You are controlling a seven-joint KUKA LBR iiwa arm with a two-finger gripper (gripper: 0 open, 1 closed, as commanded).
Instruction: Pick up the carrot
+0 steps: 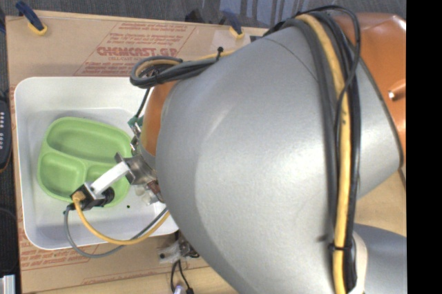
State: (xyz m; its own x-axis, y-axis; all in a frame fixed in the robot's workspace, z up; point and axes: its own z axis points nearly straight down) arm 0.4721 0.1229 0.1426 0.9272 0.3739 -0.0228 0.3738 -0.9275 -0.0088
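Camera view: the big grey arm w/ orange band [276,161] is leaning over the bins from the right and blocking most of the frame, incl. nearly all of the right bin. The shallow white plastic left bin [27,148] is sitting on the cardboard-covered counter [138,44]; inside it a lime-green divided plastic tray [76,154] is lying toward the bin's left half. The pincer [141,175] is sitting low over the left bin, just beside the tray's right edge, w/ a white bracket and a small black-and-yellow connector [93,194] sticking out to its left and a yellow cable [110,234] looping over the bin's front wall. Can't tell whether the pincer is wide, narrow or holding anything – arm is hiding it.

The carrot: can't place it; prob. under the arm, but that's a guess. Progress: judging it as approach/grasp stage at best, pick not confirmed, lift not done.

Room: tray rim and bin front wall are both close to the pincer, cable is hanging near the front rim, so sideways room is looking tight; straight up is looking like the freest way out
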